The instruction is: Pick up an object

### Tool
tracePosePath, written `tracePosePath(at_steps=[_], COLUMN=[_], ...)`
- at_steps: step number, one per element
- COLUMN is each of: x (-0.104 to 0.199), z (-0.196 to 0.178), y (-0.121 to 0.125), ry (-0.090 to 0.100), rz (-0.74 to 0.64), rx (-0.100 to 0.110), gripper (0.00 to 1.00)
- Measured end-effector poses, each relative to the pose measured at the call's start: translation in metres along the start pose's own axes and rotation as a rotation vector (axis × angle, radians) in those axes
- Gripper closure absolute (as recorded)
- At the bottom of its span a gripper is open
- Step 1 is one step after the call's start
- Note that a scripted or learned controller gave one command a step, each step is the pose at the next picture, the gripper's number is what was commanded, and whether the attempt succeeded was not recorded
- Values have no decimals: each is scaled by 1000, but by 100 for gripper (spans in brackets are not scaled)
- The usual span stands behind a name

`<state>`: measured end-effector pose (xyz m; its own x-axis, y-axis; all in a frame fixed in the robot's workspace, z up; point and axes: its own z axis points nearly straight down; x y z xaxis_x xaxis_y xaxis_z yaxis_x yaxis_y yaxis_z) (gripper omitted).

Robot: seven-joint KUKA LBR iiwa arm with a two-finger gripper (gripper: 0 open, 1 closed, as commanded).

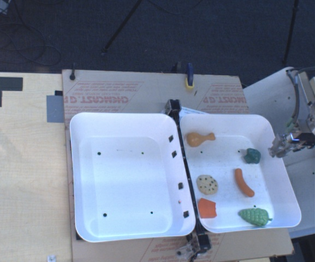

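The right bin (pixel 277 201) holds several small objects. A tan drumstick (pixel 200 139) lies at its far left and a dark green lump (pixel 251 156) at its far right. A speckled cookie (pixel 207 184) and an orange sausage (pixel 244 182) lie mid-bin. At the near side are a red-orange wedge (pixel 207 208) and a light green leafy piece (pixel 255 216). My gripper (pixel 291 142) sits just outside the right bin's right wall, level with the dark green lump, with nothing seen in it.
The left bin (pixel 81 173) stands beside the right one, and a black divider with clips (pixel 180 168) runs between them. Both rest on a cardboard sheet (pixel 119 94). A grey angled plate (pixel 274 94) lies at the right, under the arm.
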<state>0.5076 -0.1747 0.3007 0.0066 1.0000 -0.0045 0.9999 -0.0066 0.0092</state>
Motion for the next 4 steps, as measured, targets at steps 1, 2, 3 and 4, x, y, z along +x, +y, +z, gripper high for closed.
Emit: tracePosePath(at_steps=[1,2,3,4], x=[18,122,211,217], z=[-159,-105,-62,-198], y=[-31,-17,21,44], ry=[1,7,6,5], rz=[-9,-18,-14,-9], rx=[-7,16,17,-4], gripper=[100,100,100,100])
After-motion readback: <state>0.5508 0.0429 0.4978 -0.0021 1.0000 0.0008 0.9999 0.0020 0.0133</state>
